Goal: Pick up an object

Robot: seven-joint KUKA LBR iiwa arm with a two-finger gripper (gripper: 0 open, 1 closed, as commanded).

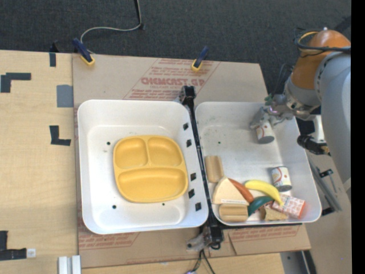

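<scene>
right bin [239, 110], upper right corner: gripper [263, 120] sits low over a small can [264, 131] with a red band. can looks caught between the fingers, tilted, at the bin's far right side, well apart from everything else. fingers read as narrow, closed on the can, though the grip is small in view and partly hidden by the wrist.

judgement: the step in hand is the lift. to do it well, rise straight up and slow, keep the squeeze steady; the can is tilted, so a jerk could let it slip or swing into the bin wall just beside it.

other things lie near the front of the same bin: a second can [280, 178], a banana [263, 189], a wooden block [214, 168], a wedge-shaped piece [227, 192]. all well apart from the gripper.

left bin [91, 119] holds a yellow divided plate [150, 169].
</scene>
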